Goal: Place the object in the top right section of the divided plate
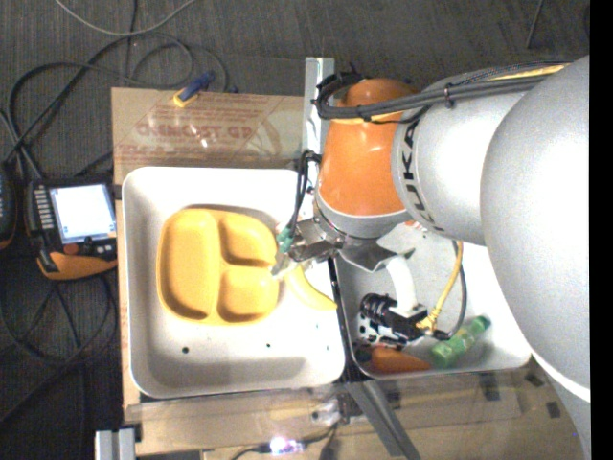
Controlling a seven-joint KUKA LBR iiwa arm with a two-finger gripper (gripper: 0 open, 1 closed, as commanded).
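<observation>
Grey metal two-finger pincer (pixel 287 249), hanging at the right rim of the yellow divided plastic plate (pixel 187 257), about level with the ridge that parts the plate's two smaller right-hand sections. Whether the pincer is open or closed cannot be told at this size. A small teal-green piece (pixel 284 241) shows at its tip. It may be the task's object or a part of the tool, so the object is judged to be at the pincer tip, at the plate's rim and not yet lying in the top right section (pixel 247 242).

To place well, the tip should probably go up and left in this view until it stands over the middle of that section, clear of ridge and rim. It should then come down close to the floor before release, lest the piece roll into the lower section or out onto the left shallow white bin (pixel 230 353).

Hard to make out: a pale yellow curved rim (pixel 311 293) just beside the plate, half covered by the wrist and of unknown kind. The grey arm with its orange band (pixel 369 161) covers much of the right shallow white bin (pixel 503 348), where a green plastic object (pixel 460 343) and an orange object (pixel 397 360) lie partly cut off at the near wall
</observation>
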